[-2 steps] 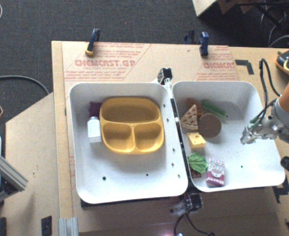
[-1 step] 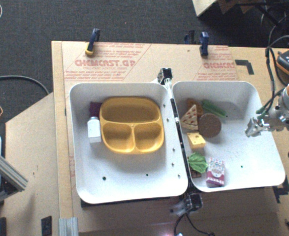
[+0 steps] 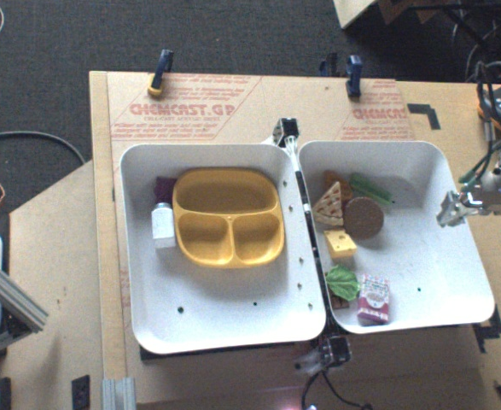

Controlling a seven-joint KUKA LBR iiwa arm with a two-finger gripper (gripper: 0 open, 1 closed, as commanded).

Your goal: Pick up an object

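Tool (image 3: 457, 209) at right bin's (image 3: 455, 301) right rim, grip state impossible to tell, holding nothing visible; carton (image 3: 374, 299) near front wall, upright in view, long axis front-to-back, beside cheese (image 3: 341, 244).

Tray (image 3: 227, 216) in left bin (image 3: 139, 229); food pieces in right bin (image 3: 438, 263)
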